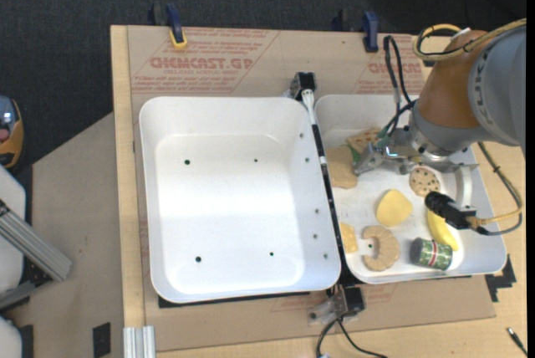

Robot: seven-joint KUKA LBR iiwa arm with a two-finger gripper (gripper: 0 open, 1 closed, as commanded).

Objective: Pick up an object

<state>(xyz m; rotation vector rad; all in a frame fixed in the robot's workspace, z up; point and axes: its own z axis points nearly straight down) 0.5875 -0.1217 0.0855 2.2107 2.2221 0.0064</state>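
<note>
Jaws (370, 157) low in right bin (493, 252), over tan food pieces at its left side; you can't tell opening or any hold. Nearest target: tan piece (342, 175) just left-below jaws. Yellow lemon-like piece (394, 207) beyond, below. Centre over one item, avoid bin wall, descend straight.

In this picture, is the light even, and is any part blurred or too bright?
Camera view: light is even and soft; the left bin is bright white but keeps its rim edges; small objects in the right bin look slightly soft; the gripper throws little shadow.
</note>
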